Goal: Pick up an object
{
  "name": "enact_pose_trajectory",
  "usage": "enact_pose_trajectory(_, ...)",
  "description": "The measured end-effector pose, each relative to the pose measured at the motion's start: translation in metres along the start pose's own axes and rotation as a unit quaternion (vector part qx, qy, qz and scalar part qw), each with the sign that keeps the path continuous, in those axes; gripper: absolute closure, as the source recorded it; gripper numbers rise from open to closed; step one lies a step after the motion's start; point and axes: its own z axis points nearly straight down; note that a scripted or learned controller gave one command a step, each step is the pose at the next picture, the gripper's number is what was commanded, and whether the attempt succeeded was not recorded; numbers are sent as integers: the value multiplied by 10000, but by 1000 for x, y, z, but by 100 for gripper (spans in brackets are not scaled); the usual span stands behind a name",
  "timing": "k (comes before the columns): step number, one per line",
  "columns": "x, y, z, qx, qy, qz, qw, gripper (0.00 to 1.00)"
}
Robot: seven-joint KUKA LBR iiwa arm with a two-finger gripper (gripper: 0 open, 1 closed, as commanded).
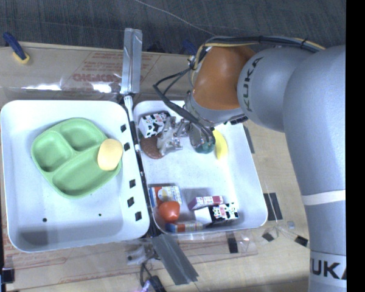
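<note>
The green plate (70, 157) looked like smooth matt plastic; the arm (304, 96) had a glossy grey shell; the tabletop (274, 163) looked wooden.

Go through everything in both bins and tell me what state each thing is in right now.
Green plate: flat in left bin.
Yellow ball: resting on plate's edge.
Tomato: loose in right bin.
Cow box: loose, by the gripper.
Banana: partly hidden under arm.

A brown round object (151, 146) lies flat in the right bin's upper-left corner, beside the pincer (173, 137).
</note>
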Motion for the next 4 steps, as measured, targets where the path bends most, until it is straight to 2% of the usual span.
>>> enact_pose_trajectory(1,6,127,-98,-32,8,442,9990,100)
enact_pose_trajectory(2,10,215,-38,-9,100,1013,9948,100)
enact_pose_trajectory(3,57,269,-86,1,75,2421,9702,100)
enact_pose_trajectory(4,83,319,-109,17,71,4193,9078,100)
